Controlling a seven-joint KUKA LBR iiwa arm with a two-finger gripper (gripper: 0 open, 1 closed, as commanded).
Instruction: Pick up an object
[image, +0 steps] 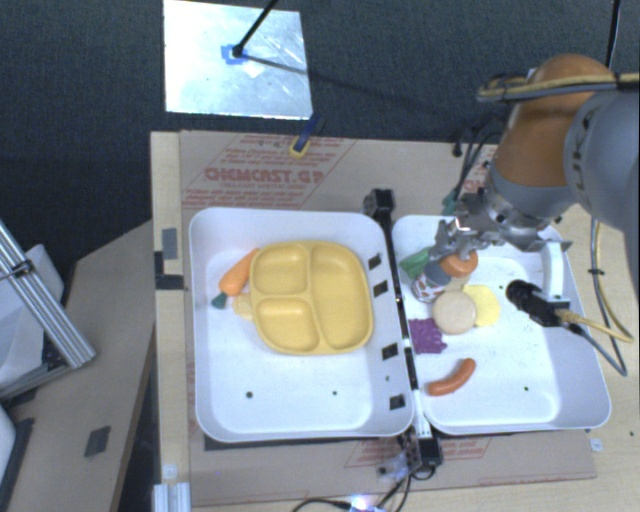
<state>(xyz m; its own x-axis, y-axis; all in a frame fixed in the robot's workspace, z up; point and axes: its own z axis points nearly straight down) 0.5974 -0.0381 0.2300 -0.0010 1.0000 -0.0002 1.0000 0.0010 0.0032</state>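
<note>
Arm (560, 130) reaches in from the right, over the right bin's (575, 400) back-left corner. Left bin (215, 400) holds a yellow divided tray (305, 297) mid-bin, with a carrot (237, 272) touching the tray's left edge. Gripper (452, 245) is down over a small orange-capped bottle (447, 272) near the right bin's left wall; can't tell whether it's gripping. Just beside the bottle: round beige piece (454, 312), purple item (427, 337). Sausage (451, 376) lies toward the front edge.

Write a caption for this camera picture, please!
Robot gripper reaches down among toy foods in the right bin; a yellow tray fills the left.
</note>
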